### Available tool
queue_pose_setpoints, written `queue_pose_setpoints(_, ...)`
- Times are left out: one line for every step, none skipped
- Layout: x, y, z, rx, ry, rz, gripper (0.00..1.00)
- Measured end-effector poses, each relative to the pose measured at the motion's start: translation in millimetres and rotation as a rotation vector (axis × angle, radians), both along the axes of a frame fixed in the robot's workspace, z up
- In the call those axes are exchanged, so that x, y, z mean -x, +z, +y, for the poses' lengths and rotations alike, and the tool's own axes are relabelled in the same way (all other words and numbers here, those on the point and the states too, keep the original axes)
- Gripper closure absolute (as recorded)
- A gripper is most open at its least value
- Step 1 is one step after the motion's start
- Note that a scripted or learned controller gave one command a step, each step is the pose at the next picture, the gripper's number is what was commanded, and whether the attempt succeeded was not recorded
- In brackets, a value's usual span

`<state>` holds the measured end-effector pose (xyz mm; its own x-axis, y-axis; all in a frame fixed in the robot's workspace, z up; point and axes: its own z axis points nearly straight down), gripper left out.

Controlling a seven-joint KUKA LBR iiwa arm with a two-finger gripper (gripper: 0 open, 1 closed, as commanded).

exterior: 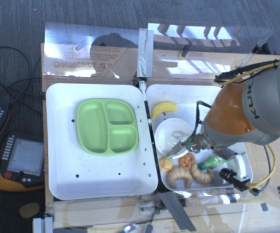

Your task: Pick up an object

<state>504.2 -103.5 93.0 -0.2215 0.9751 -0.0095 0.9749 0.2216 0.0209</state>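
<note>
Nothing lifted yet: croissant [179, 177], pretzel [187, 159], green bottle [210, 163] and banana [163, 108] all lie in the right bin [155, 130]. Pincer [184, 144] hovers over the white bowl [171, 132], at 12 o'clock from the pretzel; can't tell its opening, no visible hold. Grasp and lift remain.

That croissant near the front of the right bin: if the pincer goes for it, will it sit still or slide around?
The croissant looks like a smooth moulded toy, so probably stiff and light, and likely to skid on the white bin floor. Its curved, tapered shape may slip out of a narrow grip. It lies against the pretzel and neighbouring pieces, which would probably shift too.
</note>
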Motion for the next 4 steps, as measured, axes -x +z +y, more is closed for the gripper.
queue_pose_setpoints(11, 0, -21, -0.003, 0.029, -0.003, 0.0)
queue_pose_setpoints(13, -1, -21, -0.011, -0.118, 0.003, 0.0)
queue_pose_setpoints(12, 0, -28, -0.007, -0.071, 0.002, 0.0)
queue_pose_setpoints(13, -1, -32, -0.014, -0.246, 0.004, 0.0)
